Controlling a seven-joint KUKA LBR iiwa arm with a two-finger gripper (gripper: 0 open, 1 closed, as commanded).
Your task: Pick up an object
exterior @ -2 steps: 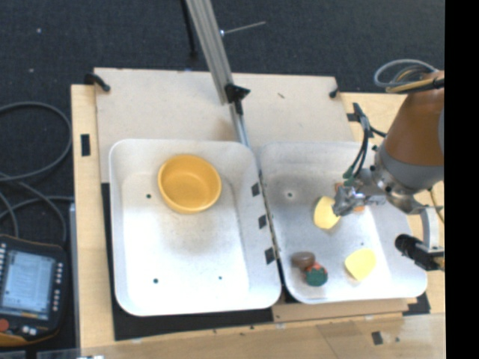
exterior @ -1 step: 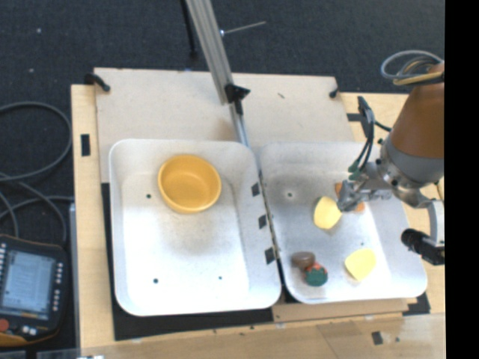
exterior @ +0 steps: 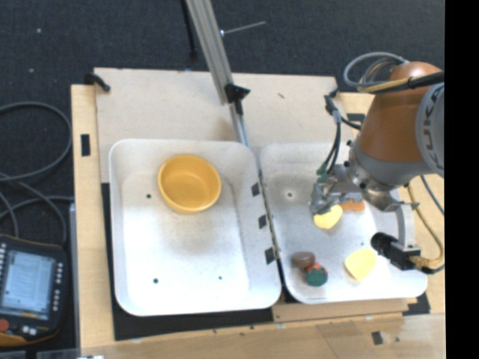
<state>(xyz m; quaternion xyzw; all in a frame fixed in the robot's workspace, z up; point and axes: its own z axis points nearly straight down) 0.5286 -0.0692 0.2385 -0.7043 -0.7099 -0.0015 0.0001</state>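
Looking down through the camera view, we see the gripper (exterior: 327, 203) low in the right bin (exterior: 288, 172), directly above a pale yellow object (exterior: 328, 219) that lies on the bin floor. We judge this position as the approach for a pick: the tool is set over the object nearest the bin centre, where the walls do not obstruct the descent. We cannot tell whether the tool is apart, together or clamped; the wrist and its cabling mask it, so we do not report a hold. A small orange object (exterior: 353, 207) lies just beside the tool. A yellow block (exterior: 360, 264), a brown object (exterior: 302, 259) and a green object (exterior: 316, 276) rest nearer the front wall, well clear. The left bin (exterior: 135, 275) holds a yellow bowl (exterior: 189, 183).
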